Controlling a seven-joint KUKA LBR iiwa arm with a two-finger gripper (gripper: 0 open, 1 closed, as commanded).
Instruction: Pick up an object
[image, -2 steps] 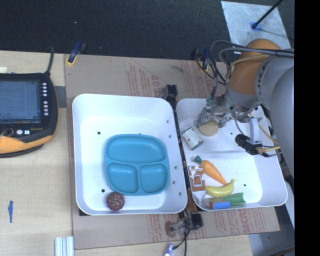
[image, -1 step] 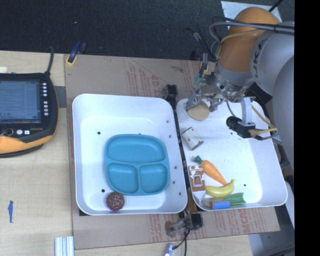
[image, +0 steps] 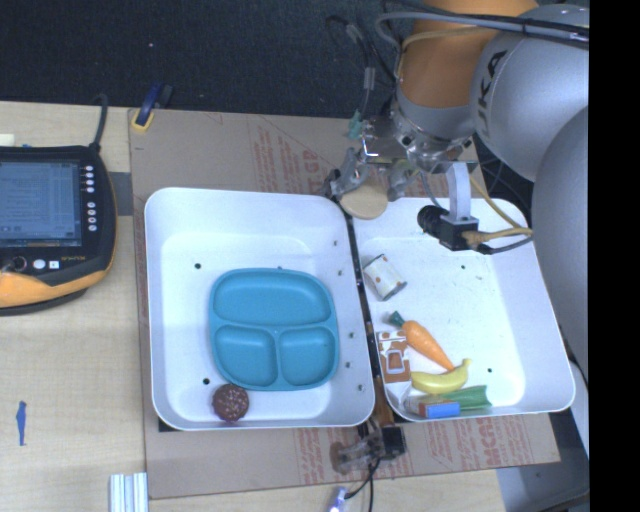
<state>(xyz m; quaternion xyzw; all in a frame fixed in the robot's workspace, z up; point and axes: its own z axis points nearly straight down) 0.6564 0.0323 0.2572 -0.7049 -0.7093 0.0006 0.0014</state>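
Note:
My gripper (image: 372, 172) hangs over the back rim where the two bins meet. Directly below it is a round beige object (image: 365, 204), at the back left corner of the right bin (image: 520, 300); whether it is held or resting cannot be made out. In the right bin lie a small white box (image: 383, 276), a carrot (image: 426, 342), a banana (image: 442, 380), a green item (image: 472, 396), a blue and orange piece (image: 440, 408) and an orange-white carton (image: 394, 360). The left bin (image: 180, 300) holds a blue divided plate (image: 272, 328) and a brown round ball (image: 231, 402).
A black camera unit (image: 448, 226) on a cable hangs off the wrist over the right bin's back. A tablet-like pendant (image: 50, 215) lies on the bench at the left. The grey arm (image: 540, 120) covers the upper right.

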